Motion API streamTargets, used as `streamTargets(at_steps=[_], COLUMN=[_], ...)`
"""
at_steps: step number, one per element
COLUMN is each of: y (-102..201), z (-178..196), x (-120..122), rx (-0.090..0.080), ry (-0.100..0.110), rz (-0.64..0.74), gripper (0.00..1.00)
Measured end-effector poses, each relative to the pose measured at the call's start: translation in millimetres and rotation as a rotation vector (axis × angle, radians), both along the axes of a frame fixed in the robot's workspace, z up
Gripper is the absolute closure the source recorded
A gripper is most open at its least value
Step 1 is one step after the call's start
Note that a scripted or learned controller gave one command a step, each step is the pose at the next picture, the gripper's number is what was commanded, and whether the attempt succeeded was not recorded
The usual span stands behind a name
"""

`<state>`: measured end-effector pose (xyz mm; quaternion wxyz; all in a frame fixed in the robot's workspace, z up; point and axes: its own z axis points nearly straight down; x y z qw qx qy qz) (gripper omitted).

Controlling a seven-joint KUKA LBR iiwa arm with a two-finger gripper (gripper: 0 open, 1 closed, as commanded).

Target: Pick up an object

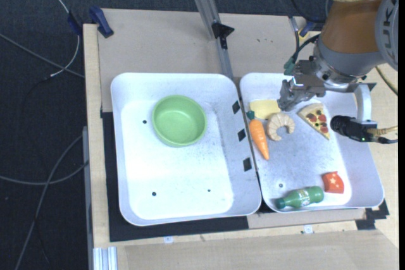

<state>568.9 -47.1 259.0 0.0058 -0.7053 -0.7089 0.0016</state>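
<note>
no readable text, labels or numbers

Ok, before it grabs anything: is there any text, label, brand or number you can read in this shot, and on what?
None that can be read.
Arm: dark lettering at the picture's right edge, cut off, unreadable.
Green bottle: no label legible, too small.
Green bowl, carrot, croissant, pizza slice, both white bins: no markings visible.

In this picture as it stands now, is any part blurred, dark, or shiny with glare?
Camera view: lighting is even and soft; the left bin is bright but shows no strong glare; the green bowl and carrot are fairly sharp; the hand is slightly soft and dark, its details hard to read; shadows are faint.
</note>
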Motion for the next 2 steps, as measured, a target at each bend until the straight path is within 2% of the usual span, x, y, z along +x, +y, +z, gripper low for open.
streamTargets(at_steps=[1,2], y=[51,110], z=[-15,-23], x=[1,-11], rx=[0.000,-0.001], ry=[0.003,0.004], rz=[0.001,0.002], gripper=[1.00,1.00])
